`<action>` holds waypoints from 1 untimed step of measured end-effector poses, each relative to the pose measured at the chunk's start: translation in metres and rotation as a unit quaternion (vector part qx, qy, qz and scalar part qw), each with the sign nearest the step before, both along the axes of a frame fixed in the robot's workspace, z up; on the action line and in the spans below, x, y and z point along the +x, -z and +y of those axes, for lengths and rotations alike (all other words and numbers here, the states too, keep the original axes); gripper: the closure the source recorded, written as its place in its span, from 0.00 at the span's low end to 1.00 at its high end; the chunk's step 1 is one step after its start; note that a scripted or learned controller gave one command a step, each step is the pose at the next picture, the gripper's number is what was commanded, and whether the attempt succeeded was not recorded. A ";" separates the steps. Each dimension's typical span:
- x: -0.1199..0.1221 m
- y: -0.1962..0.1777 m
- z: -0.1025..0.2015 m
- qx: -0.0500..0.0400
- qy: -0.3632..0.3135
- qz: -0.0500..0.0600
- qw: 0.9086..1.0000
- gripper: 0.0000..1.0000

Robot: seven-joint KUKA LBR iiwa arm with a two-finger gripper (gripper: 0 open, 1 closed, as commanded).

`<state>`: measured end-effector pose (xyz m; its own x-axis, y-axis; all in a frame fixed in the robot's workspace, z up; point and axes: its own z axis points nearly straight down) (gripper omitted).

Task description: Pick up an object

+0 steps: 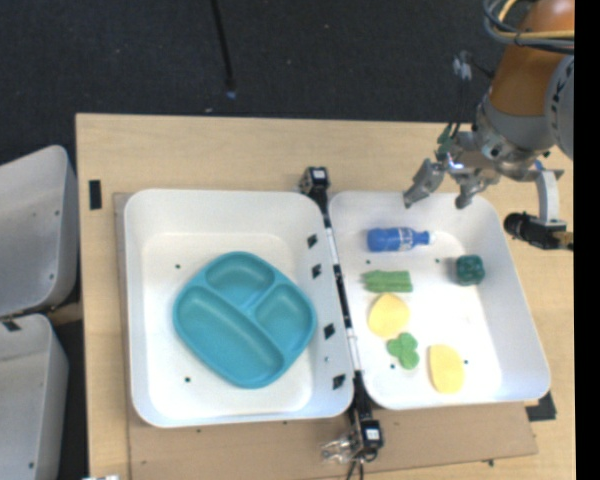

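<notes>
My gripper (442, 193) hangs open over the back edge of the right bin (515, 313), with nothing between its fingers. Just below and left of it lies a blue bottle (396, 238) on its side. Further forward in that bin are a green block (387, 281), a dark teal object (469, 269), a yellow rounded piece (388, 314), a small green clustered item (404, 349) and another yellow piece (445, 368).
The left bin (150, 258) holds a teal divided plate (243, 317). A hinge strip with black clips (330, 288) runs between the bins. The wooden bench (230, 153) extends behind them. Grey panels (20, 238) stand at the far left.
</notes>
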<state>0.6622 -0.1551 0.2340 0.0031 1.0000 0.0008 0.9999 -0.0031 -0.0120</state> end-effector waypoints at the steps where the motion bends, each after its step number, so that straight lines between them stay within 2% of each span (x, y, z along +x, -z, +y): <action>1: 0.002 -0.009 0.000 -0.001 -0.001 -0.007 1.000 0.00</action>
<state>0.6646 -0.1547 0.2432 0.0002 1.0000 -0.0005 1.0000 -0.0002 0.0020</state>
